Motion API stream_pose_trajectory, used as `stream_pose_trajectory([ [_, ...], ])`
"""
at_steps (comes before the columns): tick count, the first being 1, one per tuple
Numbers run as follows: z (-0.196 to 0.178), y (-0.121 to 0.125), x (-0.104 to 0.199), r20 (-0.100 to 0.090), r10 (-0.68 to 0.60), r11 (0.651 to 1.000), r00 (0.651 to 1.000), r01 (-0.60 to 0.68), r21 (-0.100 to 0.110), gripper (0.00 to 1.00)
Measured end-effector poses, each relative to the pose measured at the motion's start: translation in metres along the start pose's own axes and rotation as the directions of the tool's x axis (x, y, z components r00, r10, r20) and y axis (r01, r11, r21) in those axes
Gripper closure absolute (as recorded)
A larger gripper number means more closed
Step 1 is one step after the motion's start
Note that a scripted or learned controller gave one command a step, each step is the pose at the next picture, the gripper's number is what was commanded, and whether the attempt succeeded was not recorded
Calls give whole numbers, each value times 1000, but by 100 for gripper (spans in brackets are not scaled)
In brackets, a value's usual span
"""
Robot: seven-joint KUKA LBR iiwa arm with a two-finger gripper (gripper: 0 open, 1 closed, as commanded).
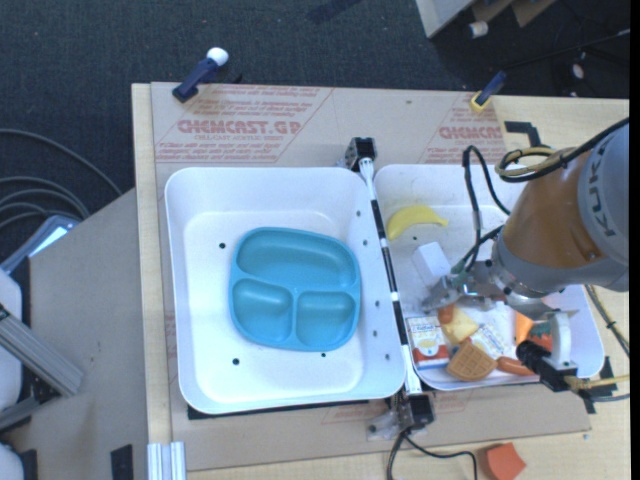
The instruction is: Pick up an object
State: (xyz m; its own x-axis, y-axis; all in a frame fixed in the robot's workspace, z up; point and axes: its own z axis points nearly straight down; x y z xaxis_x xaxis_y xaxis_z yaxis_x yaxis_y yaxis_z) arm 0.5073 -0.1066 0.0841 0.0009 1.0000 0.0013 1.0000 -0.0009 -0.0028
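Note:
The right bin (400,183) holds several toy foods. A yellow banana (415,220) lies at its back left, with a white block (432,260) just in front of it. Toward the front are an orange-yellow wedge (460,324), a small white carton with red print (425,340), a tan waffle piece (470,364) and an orange carrot-like stick (518,366). My gripper (446,292) hangs low over the middle of this bin, between the white block and the wedge. The arm's grey and orange body (550,238) covers the bin's right half.
In the left bin (190,268) lies a blue divided plate (295,288). A black clamp (361,152) sits where the two bins meet at the back. A cable (480,183) loops over the right bin's back. An orange block (502,460) lies on the bench in front.

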Motion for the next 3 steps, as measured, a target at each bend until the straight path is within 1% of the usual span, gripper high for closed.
stream_pose_trajectory([
  [1,-10,0,0,1,0,1000,1000,0,-2,100],
  [2,-161,-28,39,1,-1,1000,1000,1,-2,100],
  [3,-183,-28,91,1,-2,1000,1000,2,-3,100],
])
